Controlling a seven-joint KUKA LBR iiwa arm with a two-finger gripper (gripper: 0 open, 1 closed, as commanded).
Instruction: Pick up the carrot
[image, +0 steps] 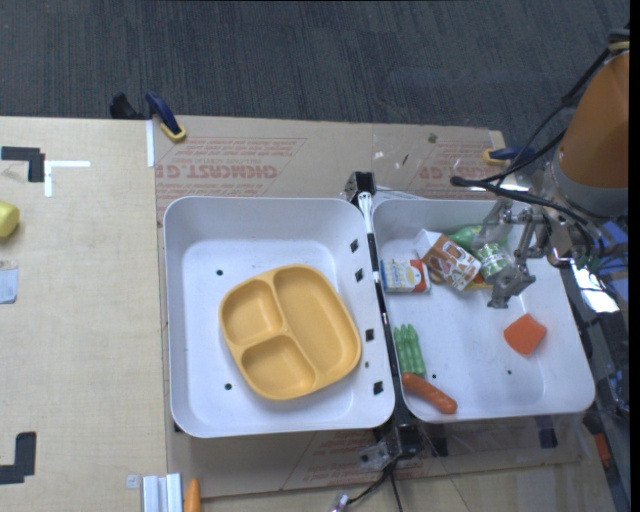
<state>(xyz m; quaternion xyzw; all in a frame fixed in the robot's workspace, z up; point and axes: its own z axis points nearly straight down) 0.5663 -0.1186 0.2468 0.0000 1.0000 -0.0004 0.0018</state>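
The bench (80, 350) carried two white bins side by side. The left bin (200, 230) held a yellow plate (290, 330) with three compartments, lying about the middle of its floor. The right bin (560, 385) held the smaller things. The arm (600, 130) reached in from the right, grey with its orange band high at the frame's edge, and its pincer (508, 285) hung over the upper right part of the right bin, fingers pointing down. Whether those fingers were open or closed could not be told, and nothing could be seen between them. Just left of the pincer lay a cluster of packets (455, 262) and a small white carton (404, 275). An orange block (525, 334) sat just below the pincer. Green beans (410, 350) lay near the bin's left wall. The carrot (430, 392) lay at the lower left of the right bin, just below the beans, tilted, well apart from the pincer and down to its left.
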